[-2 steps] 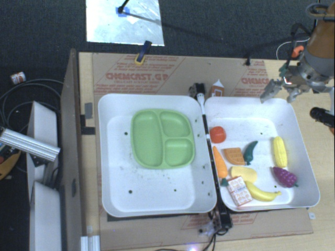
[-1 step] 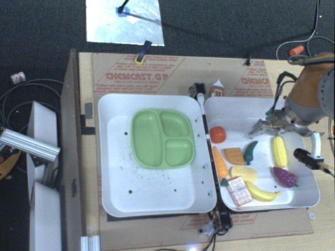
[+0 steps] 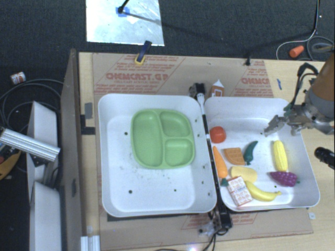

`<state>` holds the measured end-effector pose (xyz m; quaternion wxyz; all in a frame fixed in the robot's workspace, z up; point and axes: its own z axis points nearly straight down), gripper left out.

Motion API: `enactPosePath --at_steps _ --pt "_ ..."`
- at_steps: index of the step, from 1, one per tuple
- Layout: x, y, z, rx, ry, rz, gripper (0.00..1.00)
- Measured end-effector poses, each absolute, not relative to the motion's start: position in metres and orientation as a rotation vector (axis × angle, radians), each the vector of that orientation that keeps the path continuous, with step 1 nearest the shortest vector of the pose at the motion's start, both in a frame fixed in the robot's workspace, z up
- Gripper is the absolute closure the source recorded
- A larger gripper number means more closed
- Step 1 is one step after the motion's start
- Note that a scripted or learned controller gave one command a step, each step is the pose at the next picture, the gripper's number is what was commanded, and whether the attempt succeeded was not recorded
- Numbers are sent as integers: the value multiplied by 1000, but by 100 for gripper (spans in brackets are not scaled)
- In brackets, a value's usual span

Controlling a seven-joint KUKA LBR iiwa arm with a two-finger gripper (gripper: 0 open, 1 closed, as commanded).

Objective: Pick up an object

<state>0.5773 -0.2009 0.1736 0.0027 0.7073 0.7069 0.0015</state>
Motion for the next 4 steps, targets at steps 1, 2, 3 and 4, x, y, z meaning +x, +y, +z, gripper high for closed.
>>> enactPosePath --at_steps 1,2,3,4 --pt "544 -204 140 2223 2222 -2 0" --pt "530 -205 95 2223 2223 -2 0" --pt "532 -205 108 2218 2221 2 100" --pt "509 -140 181 2209 2229 8 100"
